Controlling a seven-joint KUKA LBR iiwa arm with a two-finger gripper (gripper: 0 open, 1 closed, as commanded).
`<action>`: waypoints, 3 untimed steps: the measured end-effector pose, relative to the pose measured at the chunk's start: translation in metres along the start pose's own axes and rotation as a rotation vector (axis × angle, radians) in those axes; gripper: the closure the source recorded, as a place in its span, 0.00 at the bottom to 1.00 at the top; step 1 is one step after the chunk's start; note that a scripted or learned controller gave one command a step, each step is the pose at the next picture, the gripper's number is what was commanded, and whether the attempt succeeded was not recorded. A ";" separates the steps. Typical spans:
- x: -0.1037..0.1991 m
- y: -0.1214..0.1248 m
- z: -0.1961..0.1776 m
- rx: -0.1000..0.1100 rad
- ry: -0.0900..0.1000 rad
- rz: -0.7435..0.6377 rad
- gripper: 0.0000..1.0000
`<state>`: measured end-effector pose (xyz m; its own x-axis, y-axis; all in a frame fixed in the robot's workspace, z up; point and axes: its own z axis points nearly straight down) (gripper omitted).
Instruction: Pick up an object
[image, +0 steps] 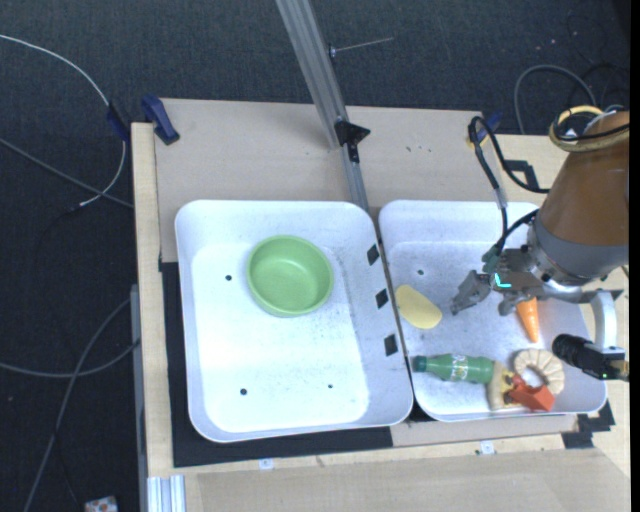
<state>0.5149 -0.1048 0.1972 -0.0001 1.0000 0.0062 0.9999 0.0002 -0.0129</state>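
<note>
My gripper (468, 294) hangs over the middle of the right bin (440, 225), its fingers open and pointing left with nothing between them. A yellow lemon-shaped object (418, 306) lies just left of the fingertips, apart from them. To the gripper's right lies an orange carrot (529, 318). A green bottle (456, 368) rests on its side near the bin's front edge. Beside it sit a beige ring (541, 370) and a red toy (528, 397).
The left bin (230, 380) holds a green bowl (290, 275) near its back. A metal pole (320, 70) slants in from the top, ending between the bins. Black clips (382, 297) line the shared rim. Cables trail at the bench's back right.
</note>
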 end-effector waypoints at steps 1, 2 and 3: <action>0.000 0.001 -0.002 -0.005 0.000 0.000 0.00; 0.000 0.010 0.049 0.004 0.001 0.001 0.00; 0.001 0.008 0.105 0.005 0.001 0.001 0.00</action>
<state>0.5218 -0.1029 0.0925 0.0008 1.0000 0.0070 0.9998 -0.0006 -0.0182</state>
